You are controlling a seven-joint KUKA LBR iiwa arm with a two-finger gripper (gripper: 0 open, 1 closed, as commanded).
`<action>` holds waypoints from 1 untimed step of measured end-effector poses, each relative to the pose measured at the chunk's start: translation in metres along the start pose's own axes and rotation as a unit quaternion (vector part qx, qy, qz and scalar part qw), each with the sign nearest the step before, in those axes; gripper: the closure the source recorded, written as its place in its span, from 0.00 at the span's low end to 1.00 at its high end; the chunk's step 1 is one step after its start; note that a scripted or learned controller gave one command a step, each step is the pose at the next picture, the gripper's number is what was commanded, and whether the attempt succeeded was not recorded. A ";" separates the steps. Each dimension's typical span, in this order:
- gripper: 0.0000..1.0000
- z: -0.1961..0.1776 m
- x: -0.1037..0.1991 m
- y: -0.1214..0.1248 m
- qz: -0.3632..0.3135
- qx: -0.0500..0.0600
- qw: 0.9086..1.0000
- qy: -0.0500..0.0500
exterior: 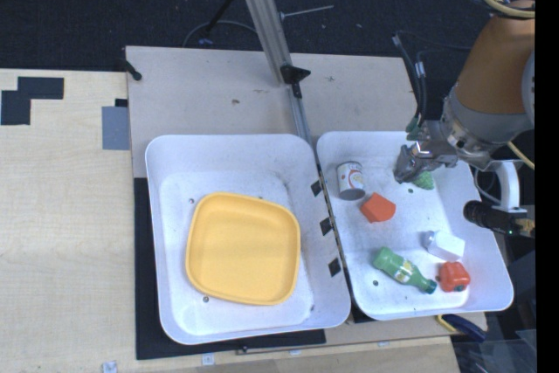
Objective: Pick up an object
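My gripper (410, 170) hangs low over the far right part of the right bin (489, 301). A small green object (424, 182) lies right beside its fingertips; the view does not show whether it sits between them. Also in this bin are a small can (350, 180) on its side, an orange block (378, 208), a green bottle (403, 269), a red-orange object (453, 276) and a white-grey piece (444, 243).
A yellow plate (243, 248) lies in the left bin (166, 162). An aluminium rail (269, 17) slants up from the divider between the bins. The arm's orange band (498, 70) fills the upper right.
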State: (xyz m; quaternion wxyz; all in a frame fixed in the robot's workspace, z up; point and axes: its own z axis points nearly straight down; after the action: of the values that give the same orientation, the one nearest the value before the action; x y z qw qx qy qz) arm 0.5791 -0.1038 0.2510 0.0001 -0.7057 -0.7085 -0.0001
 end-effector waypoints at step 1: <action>1.00 -0.003 0.054 0.007 0.000 0.000 1.000 0.000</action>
State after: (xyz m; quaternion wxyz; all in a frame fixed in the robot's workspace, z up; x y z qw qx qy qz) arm 0.5860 -0.0497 0.2538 0.0004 -0.7056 -0.7086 -0.0003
